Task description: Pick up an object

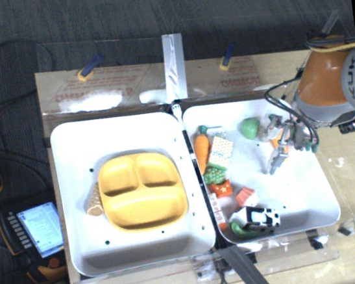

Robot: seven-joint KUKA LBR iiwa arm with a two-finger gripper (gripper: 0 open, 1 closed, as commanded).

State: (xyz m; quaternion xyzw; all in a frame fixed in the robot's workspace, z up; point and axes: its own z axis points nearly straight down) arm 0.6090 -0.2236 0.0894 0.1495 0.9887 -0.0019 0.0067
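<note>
My gripper (274, 145) hangs over the right part of the right bin (316, 197), fingers pointing left and open, with nothing between them. A green ball (249, 128) lies just to its upper left, apart from the fingers. Further left lie an orange carrot (202, 151), a white and green box (221, 151) and a green and red toy (216, 176). A red block (244, 196) and a black and white toy (262, 218) sit near the bin's front wall.
The left bin (81, 250) holds a yellow divided plate (143, 189) with a tan cone (94, 201) against its left side. A metal divider (174, 66) stands behind the seam between the bins. Cables (282, 90) trail by the arm's wrist.
</note>
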